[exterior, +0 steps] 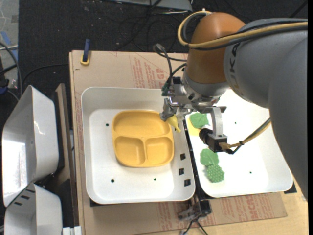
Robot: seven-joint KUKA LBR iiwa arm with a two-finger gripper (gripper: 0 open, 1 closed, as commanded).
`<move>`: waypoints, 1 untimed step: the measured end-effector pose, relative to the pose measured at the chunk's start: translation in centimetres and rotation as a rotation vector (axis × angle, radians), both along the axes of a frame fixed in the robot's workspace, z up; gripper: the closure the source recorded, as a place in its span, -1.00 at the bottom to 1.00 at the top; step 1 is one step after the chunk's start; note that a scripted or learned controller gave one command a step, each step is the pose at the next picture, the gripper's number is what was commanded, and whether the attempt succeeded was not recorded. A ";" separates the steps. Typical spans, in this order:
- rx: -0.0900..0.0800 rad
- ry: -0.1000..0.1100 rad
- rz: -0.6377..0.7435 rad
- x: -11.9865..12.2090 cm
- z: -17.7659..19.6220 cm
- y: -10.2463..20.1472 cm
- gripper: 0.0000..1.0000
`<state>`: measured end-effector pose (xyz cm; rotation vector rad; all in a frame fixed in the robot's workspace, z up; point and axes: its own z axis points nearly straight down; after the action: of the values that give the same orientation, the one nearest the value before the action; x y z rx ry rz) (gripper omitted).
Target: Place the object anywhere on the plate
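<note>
Yellow object (174,125) slants beside the plate (143,137) rim; fingers' (172,112) state unclear.

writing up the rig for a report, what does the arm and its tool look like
The arm is bulky, rounded and grey, with a glossy orange domed section above the wrist. A yellowish cable loops over that dome, and thinner dark wires run down beside the wrist. The tool is a small metal and black assembly with a black block on its side.

The cardboard sheet (142,72) bears red printing, too blurred to read.
</note>
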<state>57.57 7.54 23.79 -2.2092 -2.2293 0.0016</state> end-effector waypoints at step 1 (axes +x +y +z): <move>0.000 -0.004 0.000 0.4 0.1 5.4 1.00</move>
<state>57.95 12.91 23.86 -2.2112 -2.2315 -0.0029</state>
